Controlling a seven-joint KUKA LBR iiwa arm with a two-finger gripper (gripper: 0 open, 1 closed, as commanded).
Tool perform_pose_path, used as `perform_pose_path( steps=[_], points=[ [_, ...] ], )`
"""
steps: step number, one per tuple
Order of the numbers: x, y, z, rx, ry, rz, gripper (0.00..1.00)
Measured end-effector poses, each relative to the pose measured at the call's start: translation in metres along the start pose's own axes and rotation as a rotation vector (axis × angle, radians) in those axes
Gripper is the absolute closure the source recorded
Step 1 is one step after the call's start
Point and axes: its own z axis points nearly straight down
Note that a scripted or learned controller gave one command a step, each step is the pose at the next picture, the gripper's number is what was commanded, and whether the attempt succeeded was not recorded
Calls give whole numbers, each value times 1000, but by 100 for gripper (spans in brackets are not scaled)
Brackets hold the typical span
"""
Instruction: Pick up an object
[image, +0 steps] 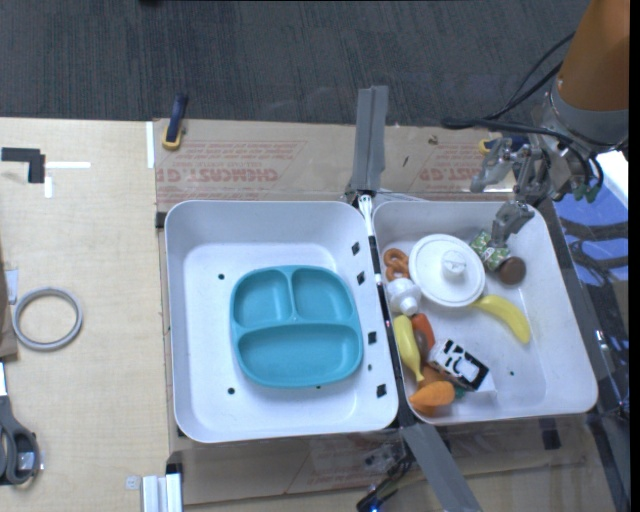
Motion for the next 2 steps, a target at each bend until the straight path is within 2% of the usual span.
perform_pose_path(
  steps=[1, 2],
  points=[
    [27, -35, 180, 1, -4, -59, 0],
    [66, -79, 185, 6, -19, -151, 0]
  ],
)
